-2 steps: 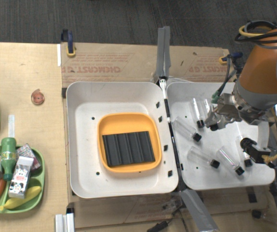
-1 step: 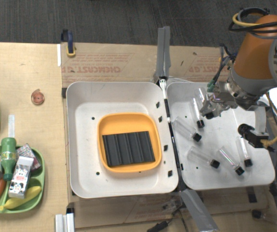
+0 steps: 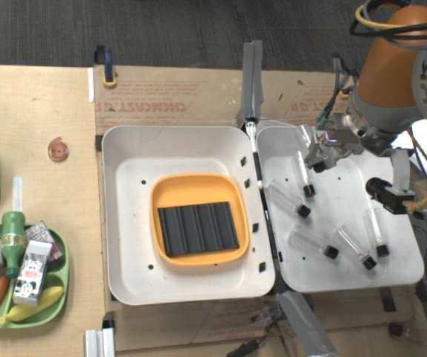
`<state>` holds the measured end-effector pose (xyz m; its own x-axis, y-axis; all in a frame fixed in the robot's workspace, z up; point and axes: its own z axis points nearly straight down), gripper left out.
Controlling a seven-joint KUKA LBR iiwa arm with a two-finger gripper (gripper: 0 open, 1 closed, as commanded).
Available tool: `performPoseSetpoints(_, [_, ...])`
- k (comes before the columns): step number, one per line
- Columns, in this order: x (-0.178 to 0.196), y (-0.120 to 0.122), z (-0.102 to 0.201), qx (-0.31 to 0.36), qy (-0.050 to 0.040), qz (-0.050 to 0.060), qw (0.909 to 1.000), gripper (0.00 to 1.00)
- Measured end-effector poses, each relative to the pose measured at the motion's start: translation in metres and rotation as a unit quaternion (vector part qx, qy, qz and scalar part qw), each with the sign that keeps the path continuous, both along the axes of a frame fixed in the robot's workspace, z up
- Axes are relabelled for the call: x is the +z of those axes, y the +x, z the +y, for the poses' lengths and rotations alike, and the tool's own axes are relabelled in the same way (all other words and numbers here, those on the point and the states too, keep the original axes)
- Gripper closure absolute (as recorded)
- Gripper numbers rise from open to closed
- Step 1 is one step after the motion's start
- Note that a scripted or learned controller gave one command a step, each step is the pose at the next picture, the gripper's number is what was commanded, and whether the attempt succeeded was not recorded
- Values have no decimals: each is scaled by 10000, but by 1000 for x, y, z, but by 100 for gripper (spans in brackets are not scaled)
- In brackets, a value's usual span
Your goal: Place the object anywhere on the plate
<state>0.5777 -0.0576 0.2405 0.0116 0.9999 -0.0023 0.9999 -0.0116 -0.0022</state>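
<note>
The gripper (image 3: 319, 155) hangs low over the far part of the right bin (image 3: 399, 270), and from this view I cannot tell what it is doing or whether it has anything. Just beside and under it lies one clear tube with a black cap (image 3: 303, 175), its long axis running from the far side toward the near side, the cap at the near end. More capped tubes (image 3: 351, 245) lie scattered nearer in the same bin. The orange plate (image 3: 170, 192) is in the left bin (image 3: 124, 274), to the left of the gripper across the divider, with a dark ribbed block (image 3: 198, 227) already on it. I judge the carry must go leftward.
</note>
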Motion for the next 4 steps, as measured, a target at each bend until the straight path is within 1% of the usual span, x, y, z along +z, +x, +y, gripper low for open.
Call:
performPoseSetpoints(1, [-26,31,1,1077,2,1,9942,100])
performPoseSetpoints(2, [-8,66,10,1720,1,-9,9851,100])
performPoseSetpoints(3, [3,82,5,2850,0,-20,9585,100])
performPoseSetpoints(4, [59,82,-62,3345,0,-14,9424,100])
